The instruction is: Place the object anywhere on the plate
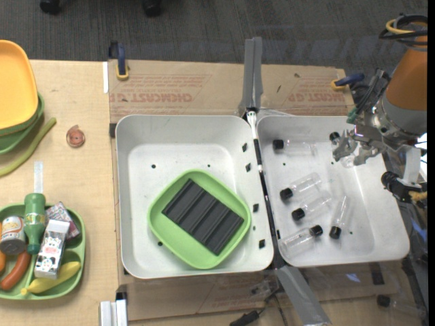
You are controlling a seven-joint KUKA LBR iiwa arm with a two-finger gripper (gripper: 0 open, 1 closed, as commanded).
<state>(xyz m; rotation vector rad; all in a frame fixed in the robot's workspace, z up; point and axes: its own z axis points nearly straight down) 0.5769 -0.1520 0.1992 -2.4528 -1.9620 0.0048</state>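
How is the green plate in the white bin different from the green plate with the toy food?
The green plate in the left bin has a dark ribbed slab on it; the green plate on the bench, far left, is loaded with toy food, including a green bottle and a small carton. The binned plate looks squarish and sits turned at an angle; the bench plate looks rounder and is cut off by the picture's edge. Both are green and shallow.

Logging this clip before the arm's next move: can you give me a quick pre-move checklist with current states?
1. Green plate sits flat in left bin: ok.
2. Dark ridged insert covers most of the plate, leaving little bare rim: not ok.
3. Clear vials with black caps lie loose in right bin: ok.
4. Gripper is over right bin: ok.
5. Vial between its fingers: cannot tell.
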